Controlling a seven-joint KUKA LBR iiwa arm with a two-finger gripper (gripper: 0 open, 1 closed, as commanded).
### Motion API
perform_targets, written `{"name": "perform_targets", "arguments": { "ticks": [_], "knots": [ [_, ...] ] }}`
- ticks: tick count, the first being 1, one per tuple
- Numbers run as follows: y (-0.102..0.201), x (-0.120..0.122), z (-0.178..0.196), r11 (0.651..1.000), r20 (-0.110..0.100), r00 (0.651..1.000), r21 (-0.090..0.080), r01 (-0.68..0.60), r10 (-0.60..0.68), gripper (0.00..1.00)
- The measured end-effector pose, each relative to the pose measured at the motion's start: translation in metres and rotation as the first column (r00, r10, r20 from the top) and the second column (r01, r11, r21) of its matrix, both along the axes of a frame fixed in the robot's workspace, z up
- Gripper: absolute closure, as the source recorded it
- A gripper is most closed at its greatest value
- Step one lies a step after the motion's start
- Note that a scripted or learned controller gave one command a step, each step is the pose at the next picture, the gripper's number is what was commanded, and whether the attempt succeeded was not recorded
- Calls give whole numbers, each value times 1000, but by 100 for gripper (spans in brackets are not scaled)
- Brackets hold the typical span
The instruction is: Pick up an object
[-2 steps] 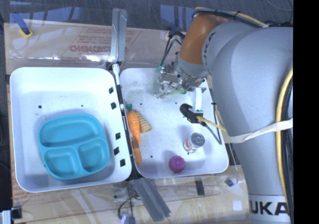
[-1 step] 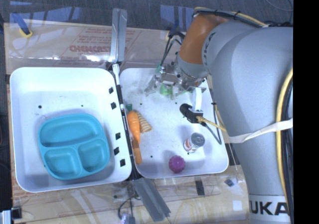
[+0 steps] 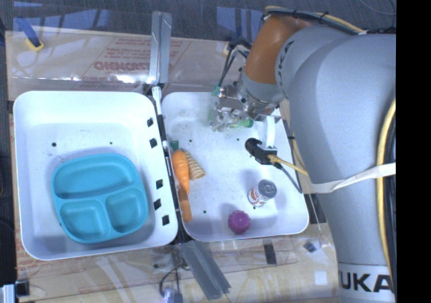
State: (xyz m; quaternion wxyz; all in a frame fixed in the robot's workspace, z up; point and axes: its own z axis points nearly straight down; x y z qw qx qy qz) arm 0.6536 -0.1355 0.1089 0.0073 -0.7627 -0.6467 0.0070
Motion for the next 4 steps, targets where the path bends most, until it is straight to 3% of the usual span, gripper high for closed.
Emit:
{"name": "perform_targets", "arguments": {
  "ticks": [1,2,3,4],
  "knots": [
    [0,0,0,1000,0,1000,0,0,0,0],
    [21,-2,-22,998,-3,998,1,-56,56,0],
    [43,3,9,940,17,940,-2,341,-341,0],
    [-13,3,91,775,17,775,-2,632,-632,0]
  ]
}}
